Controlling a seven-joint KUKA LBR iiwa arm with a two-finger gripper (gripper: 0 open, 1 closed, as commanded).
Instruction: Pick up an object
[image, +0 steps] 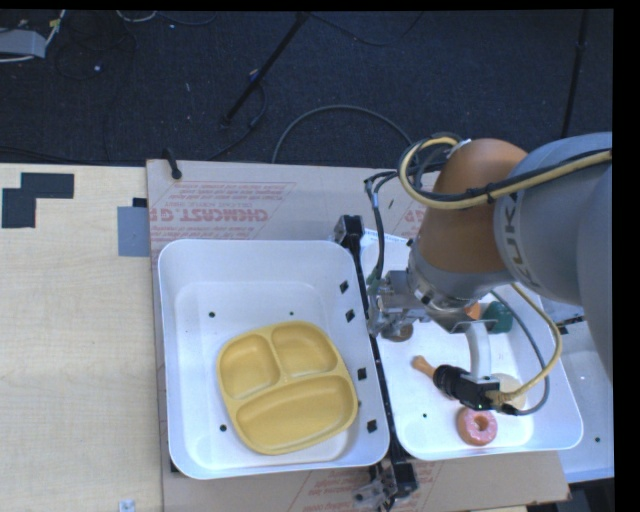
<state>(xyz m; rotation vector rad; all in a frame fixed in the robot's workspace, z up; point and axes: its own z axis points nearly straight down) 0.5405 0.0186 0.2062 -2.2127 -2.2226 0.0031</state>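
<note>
My gripper (393, 322) hangs low over the left part of the right bin (560, 425), close to the wall between the two bins. The arm's grey and orange wrist covers the bin's far half. A pink ring-shaped donut (478, 427) lies near the bin's front. A small orange piece (423, 366) lies just in front of the gripper, apart from it. A teal object (498, 318) peeks out from behind the wrist on the right. A pale yellow thing (511, 384) lies partly hidden beside the donut.
The left bin (190, 300) holds a yellow divided plate (288, 386) in its front middle. Cardboard (220, 205) lies under both bins. A pale wooden bench top (70, 350) stretches out to the left.
</note>
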